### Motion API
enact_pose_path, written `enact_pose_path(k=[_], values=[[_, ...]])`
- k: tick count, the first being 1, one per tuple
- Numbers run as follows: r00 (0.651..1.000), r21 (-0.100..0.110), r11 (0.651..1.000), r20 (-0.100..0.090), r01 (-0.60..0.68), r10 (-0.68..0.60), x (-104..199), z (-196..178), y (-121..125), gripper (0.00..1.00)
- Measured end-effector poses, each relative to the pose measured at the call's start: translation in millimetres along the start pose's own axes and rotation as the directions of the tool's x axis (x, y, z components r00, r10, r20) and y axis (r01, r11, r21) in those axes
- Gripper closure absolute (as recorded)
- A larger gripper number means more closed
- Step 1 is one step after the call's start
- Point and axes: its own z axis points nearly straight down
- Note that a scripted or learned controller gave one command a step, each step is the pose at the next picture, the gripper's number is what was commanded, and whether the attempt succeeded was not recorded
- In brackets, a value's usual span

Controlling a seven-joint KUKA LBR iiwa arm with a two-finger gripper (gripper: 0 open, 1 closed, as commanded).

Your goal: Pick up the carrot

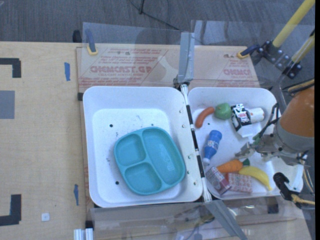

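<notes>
Camera view, lower right: small orange carrot (230,166) in the right white bin (227,94), touching a yellow plastic banana (256,176) and just above a clear wrapped packet (231,182). The grey two-finger gripper (248,152) hangs just above the carrot's green end; how far its fingers stand apart cannot be told. Left white bin (100,104): 1 teal 3-compartment tray (148,160). The arm's orange band (300,115) is cut off at the right edge.

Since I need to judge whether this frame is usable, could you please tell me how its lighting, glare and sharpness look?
Camera view: even, soft lighting with faint shadows; the clear panels behind the bins carry pale reflections; the carrot and banana are sharp enough to tell apart; the tool beside the carrot is small and slightly blurred, its state unclear.
</notes>
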Motion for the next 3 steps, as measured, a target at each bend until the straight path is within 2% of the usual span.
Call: enact_pose_path(k=[1,2,3], values=[[0.998,0.0,0.998,-0.002,-0.062,0.062,54,-1,4,0.0],[0.996,-0.001,0.996,-0.003,-0.087,0.087,24,0,14,0.0],[0.988,0.005,0.988,-0.003,0.153,-0.153,-7,-102,0,0.0]])
